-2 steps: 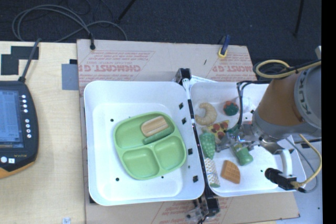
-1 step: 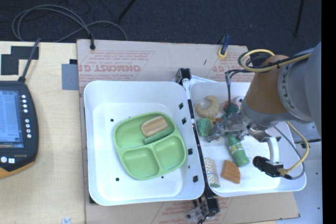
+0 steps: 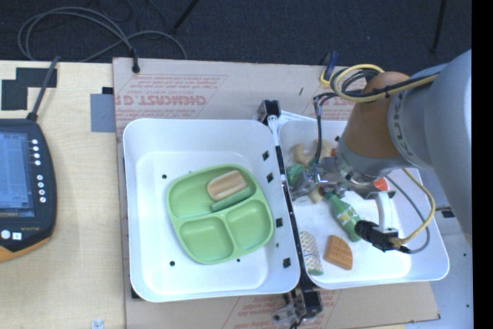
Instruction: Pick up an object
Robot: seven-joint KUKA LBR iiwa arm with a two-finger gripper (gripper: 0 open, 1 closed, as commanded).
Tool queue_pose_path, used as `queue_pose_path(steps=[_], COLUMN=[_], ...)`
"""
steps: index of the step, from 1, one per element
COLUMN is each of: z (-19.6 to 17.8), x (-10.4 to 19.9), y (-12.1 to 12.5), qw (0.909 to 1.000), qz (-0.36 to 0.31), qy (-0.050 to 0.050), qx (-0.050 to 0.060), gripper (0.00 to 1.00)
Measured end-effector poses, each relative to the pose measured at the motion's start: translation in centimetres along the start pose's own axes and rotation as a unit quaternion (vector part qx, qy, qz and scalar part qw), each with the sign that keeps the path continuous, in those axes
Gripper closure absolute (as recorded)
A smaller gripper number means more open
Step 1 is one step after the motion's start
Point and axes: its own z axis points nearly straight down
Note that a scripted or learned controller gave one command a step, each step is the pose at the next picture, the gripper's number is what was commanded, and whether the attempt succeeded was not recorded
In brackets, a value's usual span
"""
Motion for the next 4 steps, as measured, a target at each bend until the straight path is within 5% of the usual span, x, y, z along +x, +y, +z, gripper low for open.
queue_pose_path(steps=[1, 2, 3, 4], z=[0.1, -0.6, -7.1, -2.6], x=[-3.4, -3.3, -1.6, -0.3], y=[6.0, 5.7, 5.1, 0.2], qw=[1.0000, 1.0000, 1.0000, 1.0000], qz=[-0.001, -0.002, 0.000, 0.002], qy=[0.000, 0.001, 0.001, 0.002], qx=[-0.001, 0.004, -0.001, 0.005], gripper=[0.00, 1.00, 1.00, 1.00])
